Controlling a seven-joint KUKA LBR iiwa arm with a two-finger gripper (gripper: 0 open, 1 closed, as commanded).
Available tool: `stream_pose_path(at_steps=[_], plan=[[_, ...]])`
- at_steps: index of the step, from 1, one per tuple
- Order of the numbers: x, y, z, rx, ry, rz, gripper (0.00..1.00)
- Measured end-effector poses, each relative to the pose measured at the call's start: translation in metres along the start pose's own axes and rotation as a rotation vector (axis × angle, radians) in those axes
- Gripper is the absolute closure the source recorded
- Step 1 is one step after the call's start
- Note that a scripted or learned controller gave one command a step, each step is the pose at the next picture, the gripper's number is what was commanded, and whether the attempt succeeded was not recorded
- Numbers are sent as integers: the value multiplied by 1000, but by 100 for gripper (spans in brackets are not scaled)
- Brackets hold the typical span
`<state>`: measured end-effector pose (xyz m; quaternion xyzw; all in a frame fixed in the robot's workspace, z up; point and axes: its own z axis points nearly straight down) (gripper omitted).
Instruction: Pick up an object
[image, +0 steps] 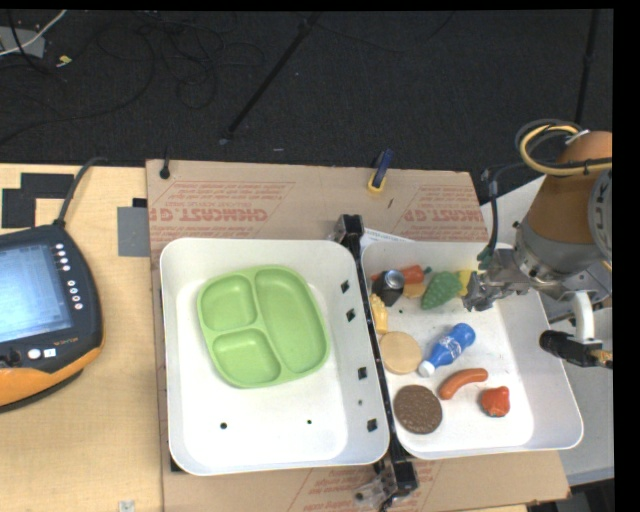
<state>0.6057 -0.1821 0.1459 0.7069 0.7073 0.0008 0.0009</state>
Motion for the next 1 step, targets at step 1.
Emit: stream_pose_path(at_steps=[1], plan=[[6,8,-50,0,0,0,100]])
